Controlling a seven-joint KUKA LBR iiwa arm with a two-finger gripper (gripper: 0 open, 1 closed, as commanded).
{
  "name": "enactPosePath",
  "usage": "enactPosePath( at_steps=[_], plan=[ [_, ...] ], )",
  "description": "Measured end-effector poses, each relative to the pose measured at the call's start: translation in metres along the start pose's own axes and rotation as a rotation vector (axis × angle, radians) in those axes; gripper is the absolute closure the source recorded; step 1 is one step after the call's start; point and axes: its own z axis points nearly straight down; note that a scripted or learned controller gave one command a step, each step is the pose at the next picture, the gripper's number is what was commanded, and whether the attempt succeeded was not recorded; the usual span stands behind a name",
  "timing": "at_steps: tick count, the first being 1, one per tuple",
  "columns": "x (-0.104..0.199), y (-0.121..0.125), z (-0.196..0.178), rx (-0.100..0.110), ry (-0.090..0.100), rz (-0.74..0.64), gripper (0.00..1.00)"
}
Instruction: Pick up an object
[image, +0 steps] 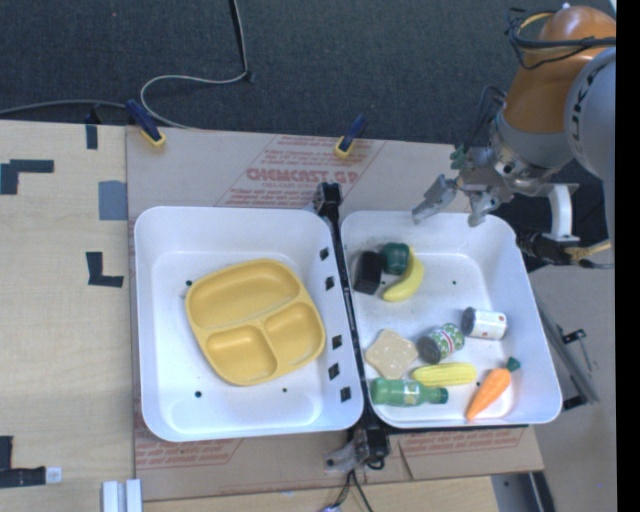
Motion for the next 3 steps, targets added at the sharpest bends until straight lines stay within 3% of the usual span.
enactPosePath(
  at_steps=[1,2,3],
  plan=[
    [0.034,0.005,0.077,0.002,0.001,0.000,0.00],
    [0.029,0.005,0.132,-0.013,-0.001,0.001,0.00],
    [0.012,0.019,0.143,-0.020,0.000,0.000,0.00]
  ],
)
